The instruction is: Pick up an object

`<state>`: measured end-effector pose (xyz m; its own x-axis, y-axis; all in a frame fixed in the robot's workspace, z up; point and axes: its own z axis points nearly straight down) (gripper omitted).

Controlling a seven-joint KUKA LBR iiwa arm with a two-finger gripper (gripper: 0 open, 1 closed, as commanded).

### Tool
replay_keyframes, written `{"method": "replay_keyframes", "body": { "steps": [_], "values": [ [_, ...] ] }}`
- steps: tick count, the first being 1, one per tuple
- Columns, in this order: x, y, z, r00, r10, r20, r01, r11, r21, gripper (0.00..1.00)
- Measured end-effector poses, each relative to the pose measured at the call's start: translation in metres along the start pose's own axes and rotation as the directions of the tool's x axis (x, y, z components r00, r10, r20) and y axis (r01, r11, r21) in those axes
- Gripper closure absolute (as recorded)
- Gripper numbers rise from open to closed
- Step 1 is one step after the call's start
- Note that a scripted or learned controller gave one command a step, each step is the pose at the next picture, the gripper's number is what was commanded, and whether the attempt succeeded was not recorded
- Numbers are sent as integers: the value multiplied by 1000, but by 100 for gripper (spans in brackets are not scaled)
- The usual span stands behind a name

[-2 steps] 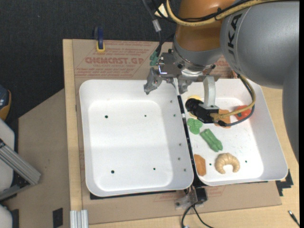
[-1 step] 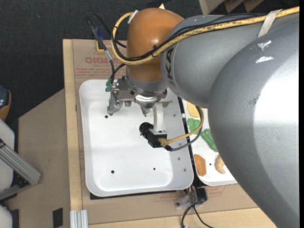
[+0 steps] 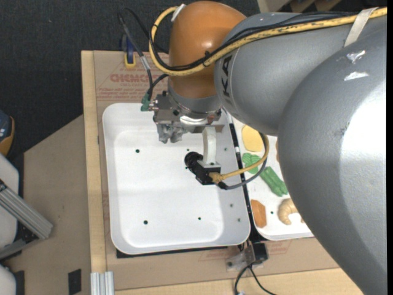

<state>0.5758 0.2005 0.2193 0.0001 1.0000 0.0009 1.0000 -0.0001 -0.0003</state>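
Note:
My gripper [image 3: 167, 132] hangs over the far part of the left white bin [image 3: 159, 214], below the orange band of the wrist. Nothing shows between it and the bin floor. The objects lie in the right bin [image 3: 288, 233], largely covered by the arm: a yellow piece [image 3: 252, 138], a green piece [image 3: 251, 160] beside the divider, a second green piece [image 3: 274, 181], an orange-brown piece [image 3: 259, 213] and a beige croissant-shaped piece [image 3: 287, 211]. The gripper is well left of all of them.
The big grey arm crosses the right side of the view and hides most of the right bin. A cardboard sheet [image 3: 93, 165] lies under the bins. A blue and yellow clamp [image 3: 129, 51] sits at its far edge.

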Motion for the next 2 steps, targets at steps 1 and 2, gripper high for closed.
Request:
{"method": "replay_keyframes", "body": {
  "steps": [1,2],
  "values": [
    [-9,-61,110,1000,1,5,-1,1000,17,100],
    [-8,-56,92,1000,3,0,-3,1000,0,100]
  ]
}}
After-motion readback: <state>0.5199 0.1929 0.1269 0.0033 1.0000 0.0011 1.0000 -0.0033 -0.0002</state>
